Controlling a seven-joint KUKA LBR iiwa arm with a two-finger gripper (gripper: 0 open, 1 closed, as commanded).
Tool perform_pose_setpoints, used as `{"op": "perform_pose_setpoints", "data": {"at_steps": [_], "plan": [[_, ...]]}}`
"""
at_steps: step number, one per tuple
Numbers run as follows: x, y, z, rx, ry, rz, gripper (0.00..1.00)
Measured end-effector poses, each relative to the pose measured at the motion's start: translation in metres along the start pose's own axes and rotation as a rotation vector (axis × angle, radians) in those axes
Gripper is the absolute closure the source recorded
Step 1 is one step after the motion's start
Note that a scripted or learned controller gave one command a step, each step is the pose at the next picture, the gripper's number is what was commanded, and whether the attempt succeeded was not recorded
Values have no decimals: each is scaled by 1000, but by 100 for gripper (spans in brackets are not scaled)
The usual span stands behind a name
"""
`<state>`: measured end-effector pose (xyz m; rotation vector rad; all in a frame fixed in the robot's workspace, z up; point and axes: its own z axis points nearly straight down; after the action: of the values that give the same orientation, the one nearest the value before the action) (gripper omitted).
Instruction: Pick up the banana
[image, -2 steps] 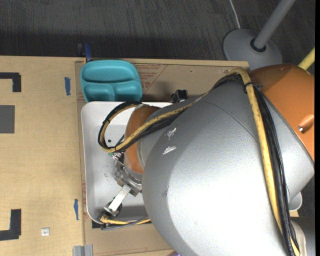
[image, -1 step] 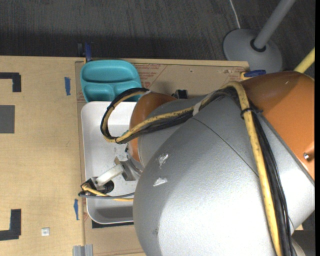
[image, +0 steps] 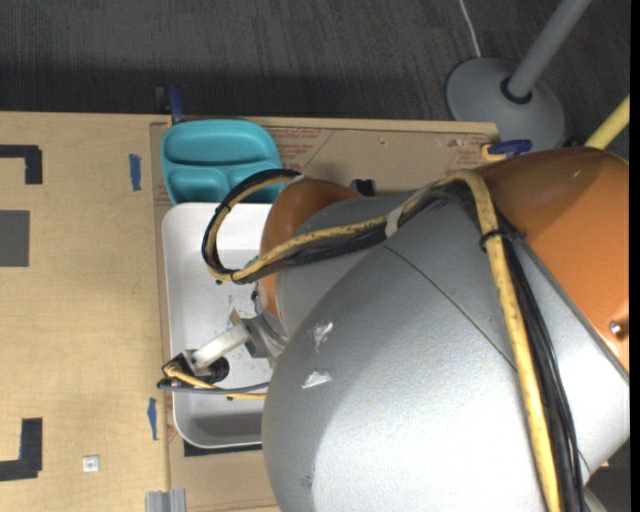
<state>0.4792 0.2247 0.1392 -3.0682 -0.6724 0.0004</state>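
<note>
arm (image: 430, 340) over white bin (image: 190, 300) | teal tray (image: 215, 155) behind bin

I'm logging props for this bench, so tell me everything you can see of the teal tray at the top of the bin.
The teal tray looks like smooth moulded plastic with rounded corners. It shows a wide compartment at its far end and smaller divided ones nearer the arm. It sits at the far end of the white bin, against the cardboard-coloured bench surface. A looped black and yellow cable crosses its near edge, and the grey arm hides its near right part.
</note>
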Motion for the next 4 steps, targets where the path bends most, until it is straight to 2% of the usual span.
{"op": "perform_pose_setpoints", "data": {"at_steps": [2,3,4], "plan": [[1,-1,-19,1,0,-1,100],[23,11,-6,-1,0,200,100],[23,11,-15,-1,1,201,100]]}}
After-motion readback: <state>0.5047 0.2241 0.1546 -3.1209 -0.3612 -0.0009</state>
